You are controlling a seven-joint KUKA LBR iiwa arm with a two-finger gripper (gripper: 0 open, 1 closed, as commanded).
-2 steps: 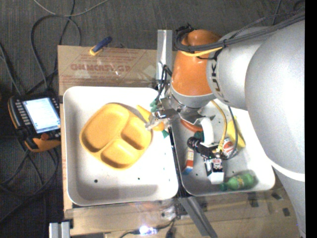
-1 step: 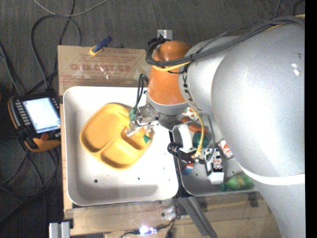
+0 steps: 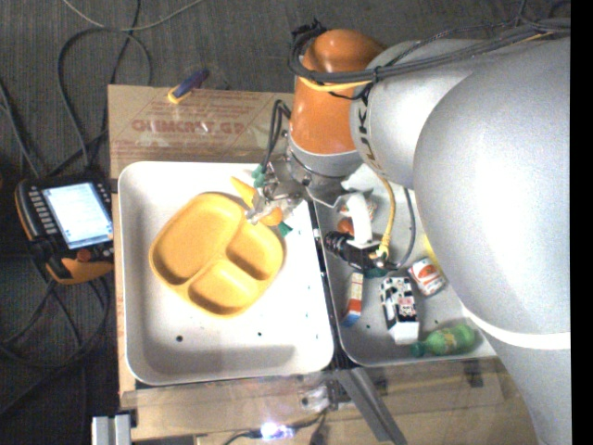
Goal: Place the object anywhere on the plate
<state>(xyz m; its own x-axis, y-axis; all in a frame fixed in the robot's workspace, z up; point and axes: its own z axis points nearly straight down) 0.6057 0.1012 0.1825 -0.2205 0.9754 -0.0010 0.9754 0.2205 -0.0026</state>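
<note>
Nearest the camera, the yellow divided plate (image 3: pixel 220 253) lies in the left bin (image 3: pixel 148 341). At its far rim the claw (image 3: pixel 264 197) hangs over a small orange-and-green toy (image 3: pixel 271 217); its grip cannot be told. The toy looks light, rigid, slick; best pinched across its middle.

A single fixed camera looks down from above the tabletop (image 3: pixel 125 119) at a slant, set well back so that both white bins fall inside the frame. The left bin (image 3: pixel 139 341) lies near the centre, the right bin (image 3: pixel 371 346) toward four o'clock. Dark floor with cables shows along twelve and nine o'clock. The arm (image 3: pixel 482 156) enters from three o'clock, closest to the lens, and looms large there.
</note>
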